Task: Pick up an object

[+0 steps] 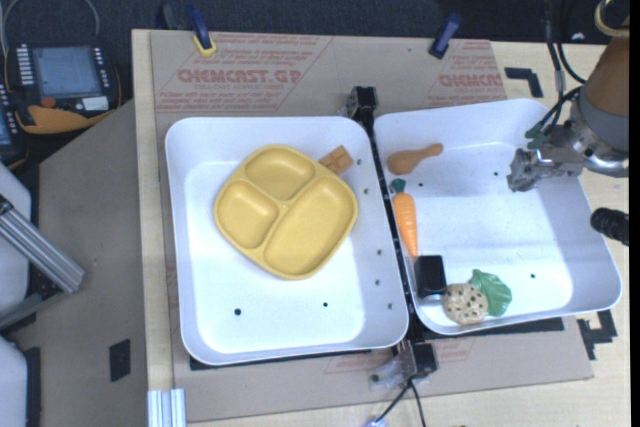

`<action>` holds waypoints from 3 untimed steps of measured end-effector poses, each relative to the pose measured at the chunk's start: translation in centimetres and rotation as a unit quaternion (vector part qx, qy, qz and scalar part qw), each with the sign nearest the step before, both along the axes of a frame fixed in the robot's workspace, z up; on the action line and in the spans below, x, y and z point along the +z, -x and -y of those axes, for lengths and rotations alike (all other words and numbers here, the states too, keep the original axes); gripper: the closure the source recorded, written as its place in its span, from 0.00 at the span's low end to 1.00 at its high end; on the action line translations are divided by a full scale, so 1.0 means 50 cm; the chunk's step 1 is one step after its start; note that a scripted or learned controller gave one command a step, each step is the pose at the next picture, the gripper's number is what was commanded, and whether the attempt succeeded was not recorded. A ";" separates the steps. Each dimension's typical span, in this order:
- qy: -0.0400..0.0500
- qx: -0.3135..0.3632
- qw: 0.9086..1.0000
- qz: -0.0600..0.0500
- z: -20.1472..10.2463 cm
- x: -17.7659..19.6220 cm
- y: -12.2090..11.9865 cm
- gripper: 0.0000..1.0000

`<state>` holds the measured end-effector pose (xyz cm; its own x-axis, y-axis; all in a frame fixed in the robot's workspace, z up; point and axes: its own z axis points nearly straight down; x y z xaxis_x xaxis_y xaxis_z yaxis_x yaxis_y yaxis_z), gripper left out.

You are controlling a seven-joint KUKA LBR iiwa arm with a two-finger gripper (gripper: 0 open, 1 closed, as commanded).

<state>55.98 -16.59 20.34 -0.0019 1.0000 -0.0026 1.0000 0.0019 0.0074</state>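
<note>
Arm comes in from the right, gripper hanging low over the right bin, nothing in it. Can't tell its spread. Carrot sits well left of the gripper.

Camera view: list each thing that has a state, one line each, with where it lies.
yellow divided plate: upright in left bin, compartments bare
carrot: flat, at right bin's left wall
cookie: flat, touching green leaf
black block: flat, beside cookie
gripper: over right bin, carrying nothing
</note>
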 end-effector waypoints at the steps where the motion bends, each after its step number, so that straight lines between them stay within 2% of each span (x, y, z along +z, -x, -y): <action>1: 0.000 0.000 1.000 -0.001 0.000 0.051 -0.002 1.00; 3: -0.003 0.002 1.000 -0.005 -0.220 0.013 0.007 1.00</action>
